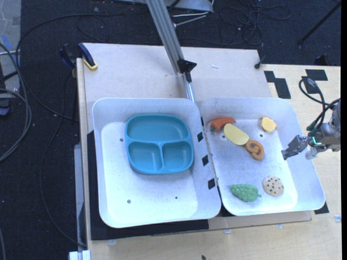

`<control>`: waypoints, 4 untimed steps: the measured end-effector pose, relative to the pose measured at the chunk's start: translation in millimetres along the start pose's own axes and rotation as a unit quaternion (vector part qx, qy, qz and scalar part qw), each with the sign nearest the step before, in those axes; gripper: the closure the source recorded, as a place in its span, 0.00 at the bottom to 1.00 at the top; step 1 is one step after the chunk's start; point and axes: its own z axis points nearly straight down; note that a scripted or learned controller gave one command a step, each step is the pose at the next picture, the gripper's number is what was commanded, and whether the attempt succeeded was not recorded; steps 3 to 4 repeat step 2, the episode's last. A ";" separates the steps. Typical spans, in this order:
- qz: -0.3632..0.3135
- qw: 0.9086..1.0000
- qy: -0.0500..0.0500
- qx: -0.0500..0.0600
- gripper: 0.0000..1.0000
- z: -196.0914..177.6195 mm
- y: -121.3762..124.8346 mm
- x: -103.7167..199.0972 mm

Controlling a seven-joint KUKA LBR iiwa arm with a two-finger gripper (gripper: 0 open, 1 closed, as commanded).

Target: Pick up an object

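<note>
White plastic, two shallow bins side by side on the pale desk point(141, 69). The left bin point(108, 199) carries a teal three-compartment tray point(160, 143). The right bin point(303, 188) holds the candidates: an orange-red sausage-shaped piece point(219, 123), a yellow oval slice point(237, 135), a small yellow chunk point(268, 124), a brown pretzel-like twist point(255, 149), a round speckled cookie point(273, 186), and a green leafy lump point(245, 192).

The gripper point(290, 149) sits at the right bin's right wall, dark tip pointing leftward into the bin. Every object lies to its left; the pretzel twist is nearest, just beside and roughly level with the tip, its long axis running diagonally. The cookie lies below and left of the tip.

Gripper state: too small and dark to read; cannot tell. Nothing visible between the tips. No pick yet, by my judgement.
</note>
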 end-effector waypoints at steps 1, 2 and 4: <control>0.000 1.000 0.000 -0.001 0.00 -0.6 0.3 0.0; 0.001 1.000 0.001 0.001 0.00 42.8 -1.1 3.1; 0.001 1.000 0.001 0.001 0.00 42.8 -1.1 3.1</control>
